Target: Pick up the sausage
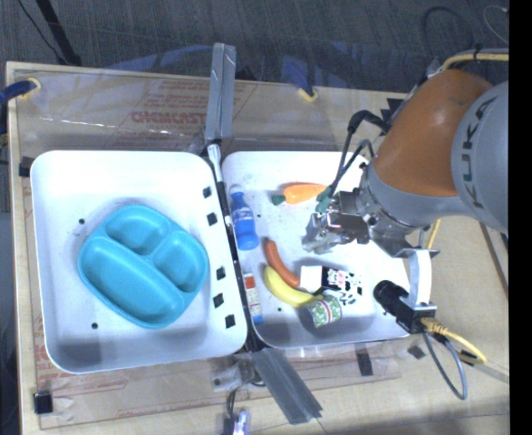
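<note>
Camera view shows the sausage [280,263] just above the banana [286,288], touching it, in the right bin [247,175]. The gripper [324,229] hangs above and to the right of the banana, holding nothing. The sausage looks light, smooth, perhaps slippery; grasp its middle, across the width.

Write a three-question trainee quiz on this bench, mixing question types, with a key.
1. True or false: the sausage lies in the same bin as the blue plate.
2. Which thing lies right beside the sausage?
A. carrot
B. banana
C. blue bottle
3. Fill in: the gripper hovers over the ____ bin as the camera sees it.

Key
1. False: the sausage is in the right bin, the plate in the left bin.
2. B. The banana lies along its lower side.
3. right
</note>
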Available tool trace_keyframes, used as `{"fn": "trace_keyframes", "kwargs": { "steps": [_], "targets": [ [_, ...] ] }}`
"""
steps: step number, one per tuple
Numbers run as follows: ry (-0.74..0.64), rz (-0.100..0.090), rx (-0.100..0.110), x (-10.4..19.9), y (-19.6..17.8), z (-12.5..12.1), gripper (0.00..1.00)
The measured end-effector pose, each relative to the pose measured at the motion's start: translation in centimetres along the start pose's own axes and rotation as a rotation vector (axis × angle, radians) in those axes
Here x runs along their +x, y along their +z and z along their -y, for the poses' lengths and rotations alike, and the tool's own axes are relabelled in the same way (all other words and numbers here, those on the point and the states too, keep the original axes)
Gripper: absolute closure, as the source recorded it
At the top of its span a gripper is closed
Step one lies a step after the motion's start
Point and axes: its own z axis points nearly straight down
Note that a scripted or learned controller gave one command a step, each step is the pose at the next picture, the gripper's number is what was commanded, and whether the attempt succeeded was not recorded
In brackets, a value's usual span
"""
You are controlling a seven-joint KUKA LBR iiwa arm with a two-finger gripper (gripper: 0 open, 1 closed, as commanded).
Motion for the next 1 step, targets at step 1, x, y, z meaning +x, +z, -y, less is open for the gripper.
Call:
{"fn": "trace_keyframes", "kwargs": {
  "steps": [1],
  "targets": [
    [0.142, -0.001, 0.002, 1.34, 0.47, 0.18, 1.00]
  ]
}}
